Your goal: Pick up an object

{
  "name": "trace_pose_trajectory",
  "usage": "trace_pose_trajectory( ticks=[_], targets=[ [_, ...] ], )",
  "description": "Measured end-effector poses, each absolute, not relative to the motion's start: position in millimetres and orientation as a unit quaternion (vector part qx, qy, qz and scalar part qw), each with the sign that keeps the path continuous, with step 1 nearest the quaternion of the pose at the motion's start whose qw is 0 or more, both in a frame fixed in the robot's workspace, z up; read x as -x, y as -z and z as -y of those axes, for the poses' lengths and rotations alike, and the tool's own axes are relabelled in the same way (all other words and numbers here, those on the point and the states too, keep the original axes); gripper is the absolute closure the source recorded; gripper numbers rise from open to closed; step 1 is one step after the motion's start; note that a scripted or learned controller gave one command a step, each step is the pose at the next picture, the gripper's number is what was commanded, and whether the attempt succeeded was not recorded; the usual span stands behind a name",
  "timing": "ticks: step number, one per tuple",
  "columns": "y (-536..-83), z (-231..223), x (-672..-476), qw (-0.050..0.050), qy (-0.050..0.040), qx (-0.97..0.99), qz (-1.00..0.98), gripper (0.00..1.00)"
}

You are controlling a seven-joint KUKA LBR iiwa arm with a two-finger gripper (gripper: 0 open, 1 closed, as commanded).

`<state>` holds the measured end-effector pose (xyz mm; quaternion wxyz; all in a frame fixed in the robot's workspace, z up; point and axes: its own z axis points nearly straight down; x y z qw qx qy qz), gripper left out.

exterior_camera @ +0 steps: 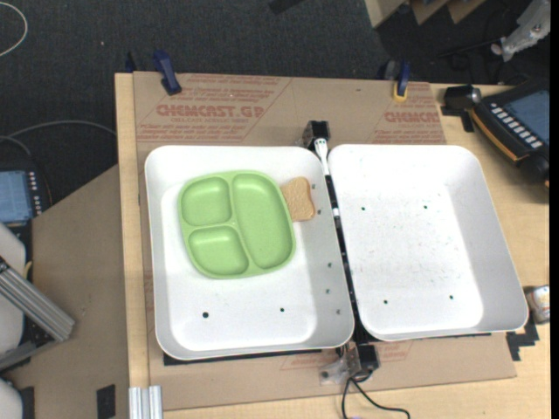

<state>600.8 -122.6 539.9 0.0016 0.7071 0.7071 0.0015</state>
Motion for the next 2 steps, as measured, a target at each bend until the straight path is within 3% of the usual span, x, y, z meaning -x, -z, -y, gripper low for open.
trace_pose_trajectory(
  ticks=[1, 2],
  targets=[
    [-537, 107, -529.0, -0.001, -0.0003, -0.707, -0.707, 0.0],
    [-536, 35, -482.4, -0.002, 0.0, -0.704, -0.71, 0.0]
  ],
)
